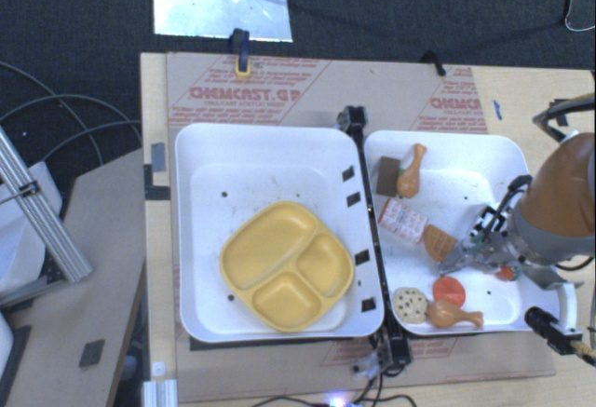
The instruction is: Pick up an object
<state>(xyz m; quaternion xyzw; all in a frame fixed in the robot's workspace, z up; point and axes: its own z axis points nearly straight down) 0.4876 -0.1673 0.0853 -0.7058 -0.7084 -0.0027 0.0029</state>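
The right bin [484,152] holds several toy foods. At the back are a brown block [388,175] and a drumstick [411,171]. A pink-and-white wafer [402,220] and an orange-brown bread piece [438,242] lie in the middle. A red disc [449,290], a spotted cookie [410,304] and a second drumstick [454,315] lie at the front. My gripper [464,256] reaches in low from the right, its tip just right of the bread piece and above the red disc. Nothing is visibly lifted.
The left bin [200,210] holds a yellow divided plate [285,265]. A black divider with clips [368,228] runs between the bins. A small red-orange piece [506,273] lies under the arm's wrist. The arm body [563,200] covers the right bin's right edge.
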